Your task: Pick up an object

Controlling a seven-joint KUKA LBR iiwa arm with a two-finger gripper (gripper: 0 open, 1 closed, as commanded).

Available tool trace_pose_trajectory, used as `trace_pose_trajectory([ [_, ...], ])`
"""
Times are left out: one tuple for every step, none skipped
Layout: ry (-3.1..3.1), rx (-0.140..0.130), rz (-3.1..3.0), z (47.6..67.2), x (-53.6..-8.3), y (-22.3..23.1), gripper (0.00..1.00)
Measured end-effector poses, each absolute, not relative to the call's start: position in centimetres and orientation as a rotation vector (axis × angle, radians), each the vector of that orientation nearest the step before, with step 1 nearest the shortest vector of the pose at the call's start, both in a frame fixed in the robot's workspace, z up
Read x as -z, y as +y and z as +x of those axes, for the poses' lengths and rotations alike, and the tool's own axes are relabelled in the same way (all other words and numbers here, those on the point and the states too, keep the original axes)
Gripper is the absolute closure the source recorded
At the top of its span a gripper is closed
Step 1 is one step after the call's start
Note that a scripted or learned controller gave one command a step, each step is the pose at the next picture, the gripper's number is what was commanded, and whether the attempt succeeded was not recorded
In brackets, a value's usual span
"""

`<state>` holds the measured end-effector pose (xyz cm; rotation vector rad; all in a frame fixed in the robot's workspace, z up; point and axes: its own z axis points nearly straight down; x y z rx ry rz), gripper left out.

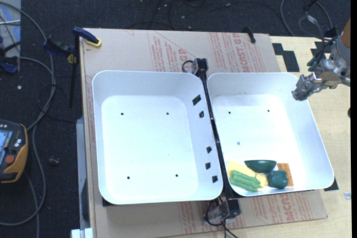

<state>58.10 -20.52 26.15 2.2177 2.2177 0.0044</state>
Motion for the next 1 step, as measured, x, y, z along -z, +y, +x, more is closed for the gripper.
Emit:
trace_pose_trajectory([
  [2.227,-0.001,2.217,59.71,-24.70,-15.24,1.00],
])
